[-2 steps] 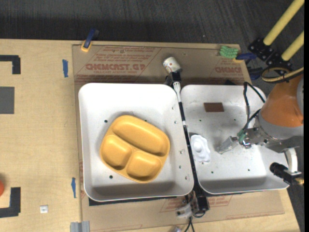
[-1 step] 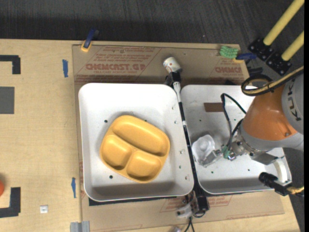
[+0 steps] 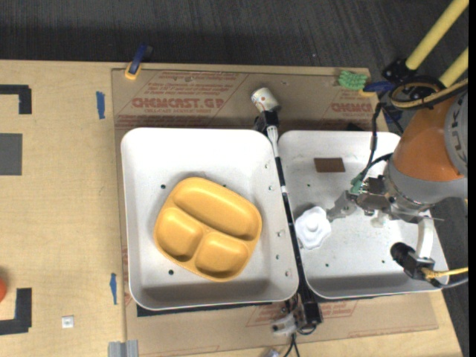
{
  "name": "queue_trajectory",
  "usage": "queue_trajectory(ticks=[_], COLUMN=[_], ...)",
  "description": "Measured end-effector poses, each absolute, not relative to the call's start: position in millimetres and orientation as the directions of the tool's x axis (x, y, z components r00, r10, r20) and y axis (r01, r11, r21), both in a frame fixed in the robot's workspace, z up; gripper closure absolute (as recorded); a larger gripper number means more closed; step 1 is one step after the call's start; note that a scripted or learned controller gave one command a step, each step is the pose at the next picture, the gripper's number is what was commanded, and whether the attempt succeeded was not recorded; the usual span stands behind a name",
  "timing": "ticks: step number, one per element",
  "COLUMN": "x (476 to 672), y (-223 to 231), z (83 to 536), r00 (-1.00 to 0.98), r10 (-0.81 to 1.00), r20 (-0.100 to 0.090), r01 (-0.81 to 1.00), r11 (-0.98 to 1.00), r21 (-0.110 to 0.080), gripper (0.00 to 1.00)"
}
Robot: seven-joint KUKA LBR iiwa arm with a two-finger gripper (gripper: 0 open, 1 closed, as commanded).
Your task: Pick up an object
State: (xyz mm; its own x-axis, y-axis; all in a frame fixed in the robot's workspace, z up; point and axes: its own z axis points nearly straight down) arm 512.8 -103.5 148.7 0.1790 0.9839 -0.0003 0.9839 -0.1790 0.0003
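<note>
Two white bins sit side by side on the bench [image 3: 59, 199]. The left bin [image 3: 141, 162] holds a big yellow tray [image 3: 208, 227]. The tray has three hollow parts and it lies a bit tilted, near the middle of its bin.

The right bin [image 3: 357, 274] holds two things. One is a small white object [image 3: 312, 227], lumpy and round. It sits close to the bin's left wall, just beside the strip where the two bins meet. The other is a small brown block [image 3: 329, 165]. It lies flat near the far side of the bin, well apart from the white object.

The grey arm [image 3: 428, 155] with its orange band comes in from the right and hangs over the right bin. Its pincer [image 3: 349, 205] points toward the white object and is near it. It may be just short of touching, but that part is small and dark, so I cannot tell. I also cannot tell how the pincer is set. Nothing can be seen inside it.

A black cable [image 3: 271, 125] with a white end lies at the top between the bins. A green clip [image 3: 351, 80] and a blue clip [image 3: 137, 59] hold the brown board at the back.
</note>
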Motion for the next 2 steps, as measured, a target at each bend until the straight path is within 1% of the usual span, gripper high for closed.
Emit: queue_trajectory(ticks=[1,2], x=[479.1,545.6], y=[-106,-111], z=[86,85], r00=[0.327,0.208], r10=[0.945,0.978], r20=[0.001,0.0], r01=[0.945,0.978], r11=[-0.327,-0.208], r21=[-0.001,0.002], gripper=[0.0,0.0])
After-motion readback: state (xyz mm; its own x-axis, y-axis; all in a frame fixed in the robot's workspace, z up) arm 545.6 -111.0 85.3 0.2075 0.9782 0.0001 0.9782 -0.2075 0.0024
